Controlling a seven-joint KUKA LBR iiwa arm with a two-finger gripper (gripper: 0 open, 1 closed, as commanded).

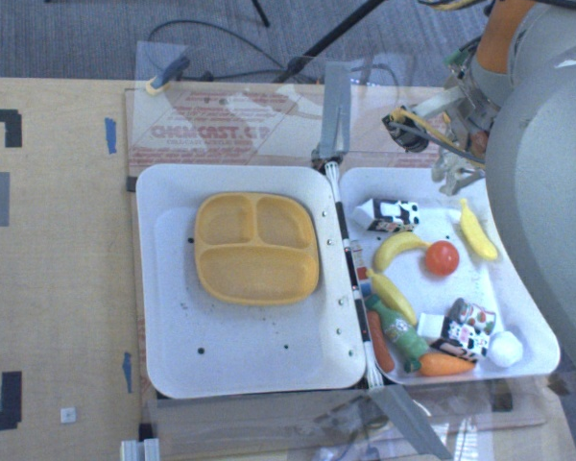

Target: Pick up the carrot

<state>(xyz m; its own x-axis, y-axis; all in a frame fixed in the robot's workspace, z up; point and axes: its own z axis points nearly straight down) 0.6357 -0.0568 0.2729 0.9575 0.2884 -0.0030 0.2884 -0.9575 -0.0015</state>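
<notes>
Carrot (448, 364) lies among bananas (399, 249) in right bin (536, 307); yellow plate (256, 248) fills left bin (163, 286).

Grey arm (542, 161) reaching from right, orange-banded wrist (504, 36)

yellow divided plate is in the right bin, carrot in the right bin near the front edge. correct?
Not quite. The camera view shows the yellow divided plate in the left bin, not the right one. The rest holds: the carrot lies in the right bin near the front edge, among the other toy foods.
</notes>
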